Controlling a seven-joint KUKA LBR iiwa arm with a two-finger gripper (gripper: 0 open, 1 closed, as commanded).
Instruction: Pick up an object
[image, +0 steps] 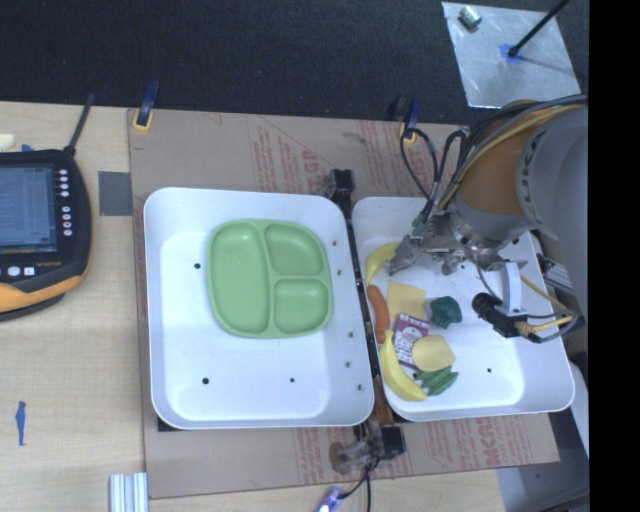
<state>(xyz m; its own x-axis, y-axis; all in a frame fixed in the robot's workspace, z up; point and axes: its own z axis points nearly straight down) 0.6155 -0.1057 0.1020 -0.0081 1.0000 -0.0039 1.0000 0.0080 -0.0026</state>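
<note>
On the far left of the bench (70, 400) sits a black and orange control pad (35, 230) with a screen. Next comes the left bin (180, 400), and in it lies a green plate (270, 277) with three parts, flat and alone. The right bin (520, 385) holds a small heap of toy food, all close together near its left wall. There is a thin orange carrot (377, 306) lying along that wall, and a yellow banana (397, 380) curving below it near the front corner. Beside the carrot is a flat yellow cheese slice (405, 298), then a little red and white packet (408, 335), a round yellow lemon (433, 353), a green leafy bit (437, 380) at the front, and a dark green lump (445, 310). The gripper (415, 250) hangs over the back left of this bin, just above the cheese slice, and I cannot tell how it is set; nothing looks caught in it. Any of these toys would do for the pick. They look light and made of hard, smooth plastic, so they will likely not squash, but they could slip or roll away. The lemon is round and may pop out of a pinch. The carrot looks like the easy one: it is long and thin, so a good hold is across its middle. It lies tight by the wall, though, so there may be little room on that side.
</note>
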